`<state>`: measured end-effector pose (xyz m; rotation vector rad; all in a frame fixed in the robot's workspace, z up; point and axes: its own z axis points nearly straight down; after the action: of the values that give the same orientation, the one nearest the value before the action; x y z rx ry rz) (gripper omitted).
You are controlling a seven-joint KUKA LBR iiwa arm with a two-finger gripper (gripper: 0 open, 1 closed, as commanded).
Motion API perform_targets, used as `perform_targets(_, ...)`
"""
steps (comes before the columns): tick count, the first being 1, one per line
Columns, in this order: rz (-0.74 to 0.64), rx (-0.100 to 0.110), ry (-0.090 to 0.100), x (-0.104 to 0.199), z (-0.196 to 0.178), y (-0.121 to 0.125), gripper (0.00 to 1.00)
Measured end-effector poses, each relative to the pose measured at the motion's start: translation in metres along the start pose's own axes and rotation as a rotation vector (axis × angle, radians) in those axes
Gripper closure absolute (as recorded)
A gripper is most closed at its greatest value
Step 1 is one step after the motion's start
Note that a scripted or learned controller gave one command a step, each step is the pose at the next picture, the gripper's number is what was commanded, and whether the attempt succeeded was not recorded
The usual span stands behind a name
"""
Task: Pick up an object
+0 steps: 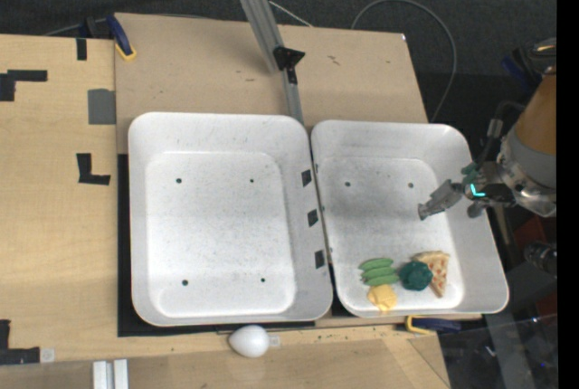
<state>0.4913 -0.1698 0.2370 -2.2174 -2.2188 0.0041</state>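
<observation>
Gripper (450,197) hovers at right edge of right bin (362,138), fingers' state unclear, nothing held. Toy food cluster (405,274) sits lower right of frame, well below gripper, awaiting pick.

Arm reaching in over the right bin, toys bunched at its near edge

The end effector (450,199) hangs over the right bin (380,143) near its right wall, fingers spread with nothing between them. Below it sit a green pea pod (378,269), a yellow piece (383,296), a dark green lump (416,276) and a pizza slice (439,270). A white egg (249,341) lies on the table (181,61) in front of the left bin (217,215).
</observation>
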Motion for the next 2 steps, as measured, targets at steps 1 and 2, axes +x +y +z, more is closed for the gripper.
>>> perform_targets(1,-0.001,-0.004,-0.001,0.0,-0.002,0.001,0.0)
perform_targets(2,0.0,0.003,0.0,0.002,0.062,0.003,0.0)
